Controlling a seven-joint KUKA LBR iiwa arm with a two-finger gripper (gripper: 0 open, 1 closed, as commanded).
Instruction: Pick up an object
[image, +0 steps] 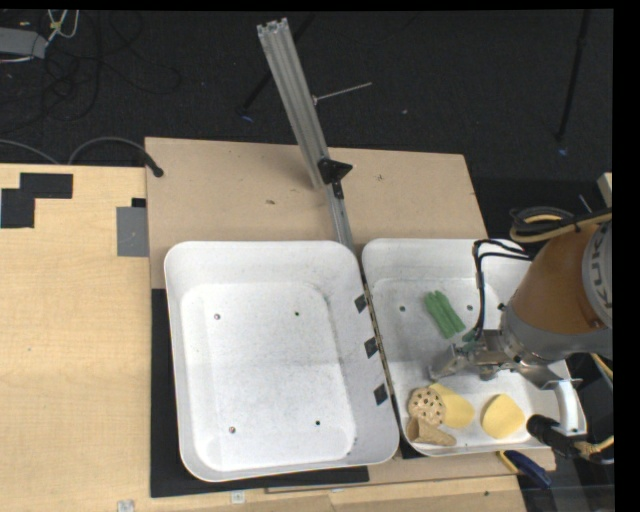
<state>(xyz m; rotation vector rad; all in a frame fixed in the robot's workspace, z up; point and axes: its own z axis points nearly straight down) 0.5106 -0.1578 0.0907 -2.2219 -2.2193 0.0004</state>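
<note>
The right bin (400, 270) holds a green ridged piece (442, 313) near its middle. At its front lie a brown dotted cookie-like disc (427, 403), a tan piece (434, 432) below it, and two yellow lumps (457, 409) (503, 416). My gripper (452, 366) hangs low over the bin, just above the disc and the left yellow lump and below the green piece. The wrist and orange band (560, 295) cover the bin's right side. Nothing shows between the fingers.
The left bin (190, 270) sits beside the right one, with black clips (371, 346) along the shared wall. A metal rail (300, 110) slants in from the back. Cables (510, 250) loop near the arm.
</note>
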